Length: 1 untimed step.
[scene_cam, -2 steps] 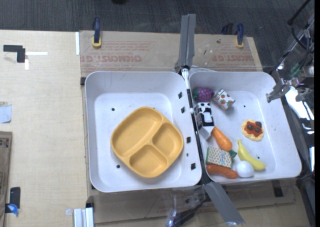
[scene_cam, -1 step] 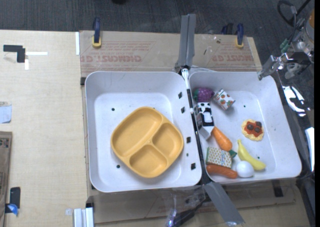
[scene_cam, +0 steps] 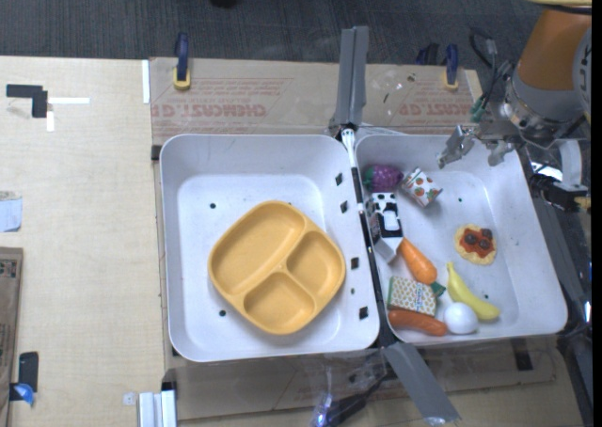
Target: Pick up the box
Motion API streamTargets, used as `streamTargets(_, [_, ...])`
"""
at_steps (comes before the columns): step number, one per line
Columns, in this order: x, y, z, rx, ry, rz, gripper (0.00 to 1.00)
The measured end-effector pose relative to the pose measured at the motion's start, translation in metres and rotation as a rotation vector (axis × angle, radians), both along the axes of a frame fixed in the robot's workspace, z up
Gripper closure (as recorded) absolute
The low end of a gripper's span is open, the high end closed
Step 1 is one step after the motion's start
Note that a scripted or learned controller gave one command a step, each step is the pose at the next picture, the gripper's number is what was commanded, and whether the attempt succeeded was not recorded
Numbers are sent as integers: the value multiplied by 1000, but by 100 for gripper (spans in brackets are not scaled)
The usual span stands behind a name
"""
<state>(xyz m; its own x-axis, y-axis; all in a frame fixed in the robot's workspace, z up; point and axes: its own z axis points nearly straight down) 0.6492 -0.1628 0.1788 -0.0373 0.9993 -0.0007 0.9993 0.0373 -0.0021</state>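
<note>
Box first: I saw a small green-and-cream carton point(scene_cam: 412, 295) lying flat low in the right white bin point(scene_cam: 513, 195), long axis roughly left to right, tilted slightly down toward the right. It touched one orange carrot point(scene_cam: 418, 261) above and another point(scene_cam: 417, 323) below, with a white egg point(scene_cam: 461, 318) and yellow banana point(scene_cam: 470, 294) just beside. Its printed face was too small for me to read. The arm's two-finger hand point(scene_cam: 463, 141) hung over that bin's upper rim, well apart from the carton; its fingers looked spread with nothing between them, though cables cluttered them. The left white bin point(scene_cam: 179, 228) held a yellow divided plate point(scene_cam: 276, 267). Both bins sat on a pale wooden surface point(scene_cam: 75, 228) backed by brown cardboard point(scene_cam: 254, 101), dark floor beyond.
</note>
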Motion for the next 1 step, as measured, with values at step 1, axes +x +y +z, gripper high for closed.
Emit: streamTargets(1, [10,60,-57,0,-1,138,0])
